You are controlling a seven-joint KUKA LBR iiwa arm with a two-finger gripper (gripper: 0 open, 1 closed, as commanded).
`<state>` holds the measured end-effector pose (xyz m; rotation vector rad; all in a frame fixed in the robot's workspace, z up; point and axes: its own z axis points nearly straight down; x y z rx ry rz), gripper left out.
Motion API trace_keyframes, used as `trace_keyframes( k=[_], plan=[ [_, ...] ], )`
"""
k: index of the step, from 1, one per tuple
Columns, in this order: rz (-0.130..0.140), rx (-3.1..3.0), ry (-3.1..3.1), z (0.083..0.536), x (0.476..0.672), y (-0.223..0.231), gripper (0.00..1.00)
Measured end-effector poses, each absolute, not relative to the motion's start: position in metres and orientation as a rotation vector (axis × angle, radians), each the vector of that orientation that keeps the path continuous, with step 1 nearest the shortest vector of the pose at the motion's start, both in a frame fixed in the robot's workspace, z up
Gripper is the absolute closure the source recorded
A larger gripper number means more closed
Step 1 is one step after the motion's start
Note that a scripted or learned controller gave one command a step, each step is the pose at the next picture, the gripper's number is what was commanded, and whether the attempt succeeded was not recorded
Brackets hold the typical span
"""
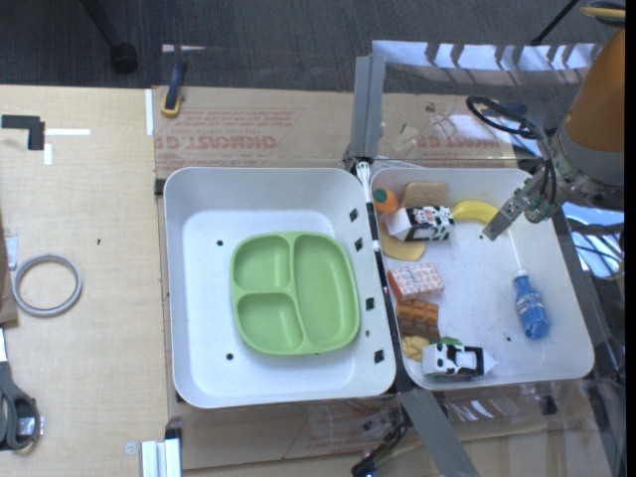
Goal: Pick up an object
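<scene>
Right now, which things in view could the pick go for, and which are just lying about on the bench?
Pick candidates, right bin:
banana
blue bottle
two cow-print cartons
red-patterned box
brown block
The gripper hovers over this bin.

Lying about:
green divided plate in the left bin
tape roll
scissors

Lighting's pretty even and bright, looks like diffuse overhead room light. Both white bins (189,296) come out clean without blowing out, just soft grey shading along their inner walls. The green tray (296,292) throws only a faint shadow toward 6 o'clock. Some glare on the clear plastic sheeting (497,58) up around 1 o'clock. Overall sharpness is meh, low-res and slightly soft, and the orange arm band (606,87) at 2 o'clock is blurry.
</scene>
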<state>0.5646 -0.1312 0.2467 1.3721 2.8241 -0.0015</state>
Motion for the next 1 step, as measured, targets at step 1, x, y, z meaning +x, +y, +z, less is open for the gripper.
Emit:
trace_keyframes(
  k=[1],
  plan=[
    [-0.002,1.399,2.812,0.2503,0.6060,-0.1093,1.00]
  ],
)
